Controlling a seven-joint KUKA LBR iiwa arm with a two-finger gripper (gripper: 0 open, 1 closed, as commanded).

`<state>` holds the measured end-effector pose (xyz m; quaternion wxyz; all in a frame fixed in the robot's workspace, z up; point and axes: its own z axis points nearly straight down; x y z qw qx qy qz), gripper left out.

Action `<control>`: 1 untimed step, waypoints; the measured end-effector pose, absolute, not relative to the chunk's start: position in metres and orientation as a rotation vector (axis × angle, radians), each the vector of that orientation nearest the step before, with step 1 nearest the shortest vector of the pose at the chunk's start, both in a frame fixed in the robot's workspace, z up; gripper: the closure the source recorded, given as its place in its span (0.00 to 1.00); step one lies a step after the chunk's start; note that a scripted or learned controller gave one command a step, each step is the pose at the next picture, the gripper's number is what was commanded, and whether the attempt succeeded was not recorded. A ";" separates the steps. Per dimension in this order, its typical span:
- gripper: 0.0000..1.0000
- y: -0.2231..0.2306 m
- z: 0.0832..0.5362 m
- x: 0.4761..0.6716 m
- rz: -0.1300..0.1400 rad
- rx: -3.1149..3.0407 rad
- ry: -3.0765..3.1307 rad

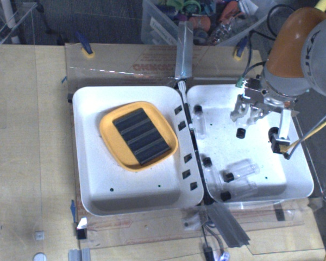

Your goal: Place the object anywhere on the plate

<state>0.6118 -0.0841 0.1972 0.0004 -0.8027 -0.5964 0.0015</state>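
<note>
Two shallow white bins are sitting side by side on a wooden bench. In the left bin [92, 194], a yellow plate [110, 129] with rounded corners is lying near the middle, and a dark ribbed rectangular pad [141, 135] is resting on it. The pad's long axis is running diagonally, from the bin's far left corner toward its near right corner.

In the right bin [293, 184], several small clear vials with black caps are lying scattered. One vial [239, 171] is lying near the front edge, its long axis running left to right, black cap pointing left.

The grey arm with its orange band [293, 37] is reaching in from the right. Its gripper [247, 113] is hanging over the right bin's far half, with nothing visible between its parts.
</note>
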 end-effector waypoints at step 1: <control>0.00 -0.084 0.197 0.612 0.004 -2.521 -1.873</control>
